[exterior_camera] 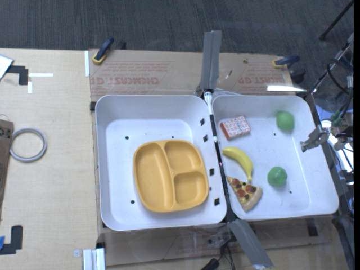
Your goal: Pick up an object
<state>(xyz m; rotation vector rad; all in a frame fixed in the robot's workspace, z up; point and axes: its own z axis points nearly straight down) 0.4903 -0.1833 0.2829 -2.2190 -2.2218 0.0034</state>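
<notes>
The right bin (315, 207) holds a small red and white box (235, 127), a yellow banana (239, 160), a toy pizza slice (245, 192) and two green balls, one at the back (285, 120) and one nearer the front (277, 176). In the left bin (112, 117) lies a yellow divided plate (171, 175). A grey metal part of my gripper (313, 140) pokes in over the right bin's right rim, to the right of both green balls and clear of every object. It holds nothing that I can see.
A grey divider post (211, 61) rises behind the seam between the bins. A roll of tape (26, 144) lies on the wooden bench at far left. Blue clamps (103, 50) pin the cardboard behind the bins. Cables hang at the right edge.
</notes>
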